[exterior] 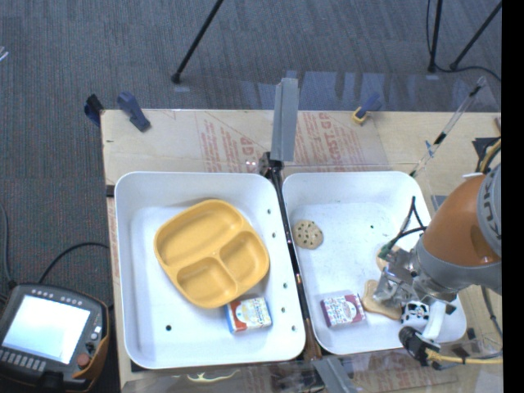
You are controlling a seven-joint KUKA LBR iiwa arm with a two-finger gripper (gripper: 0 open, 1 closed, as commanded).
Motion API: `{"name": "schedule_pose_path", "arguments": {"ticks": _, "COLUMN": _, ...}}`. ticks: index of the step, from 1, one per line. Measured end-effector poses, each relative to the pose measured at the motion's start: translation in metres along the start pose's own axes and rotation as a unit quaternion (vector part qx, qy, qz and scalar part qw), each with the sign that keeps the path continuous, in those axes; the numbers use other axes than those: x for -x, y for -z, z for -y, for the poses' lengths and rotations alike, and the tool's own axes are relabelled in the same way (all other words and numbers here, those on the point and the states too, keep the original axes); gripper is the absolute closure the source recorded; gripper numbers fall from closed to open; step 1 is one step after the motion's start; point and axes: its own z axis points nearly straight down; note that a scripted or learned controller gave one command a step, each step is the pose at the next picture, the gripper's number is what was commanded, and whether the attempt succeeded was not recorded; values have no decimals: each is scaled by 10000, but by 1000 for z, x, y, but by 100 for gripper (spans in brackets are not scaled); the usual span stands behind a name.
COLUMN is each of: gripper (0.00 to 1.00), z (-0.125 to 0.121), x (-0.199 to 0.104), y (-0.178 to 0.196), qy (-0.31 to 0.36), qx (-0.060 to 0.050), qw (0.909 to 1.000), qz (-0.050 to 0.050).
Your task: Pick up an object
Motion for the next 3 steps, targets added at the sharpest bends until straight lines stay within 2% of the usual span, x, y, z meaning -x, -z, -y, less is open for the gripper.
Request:
{"name": "schedule_pose_path", "arguments": {"ticks": 1, "gripper": 100, "z": -21, "x": 26, "y": 1, "qy": -1574, "qx": -63, "qw": 9875, "qz": -95}}
{"name": "schedule_pose_path", "arguments": {"ticks": 2, "gripper": 100, "z": 15, "x": -30, "y": 0, "qy": -3524, "qx": 16, "qw": 9358, "qz": -7}}
{"name": "schedule_pose_path", "arguments": {"ticks": 3, "gripper": 100, "z": -14, "x": 18, "y": 0, "qy": -4075, "qx": -37, "qw": 9132, "qz": -39}}
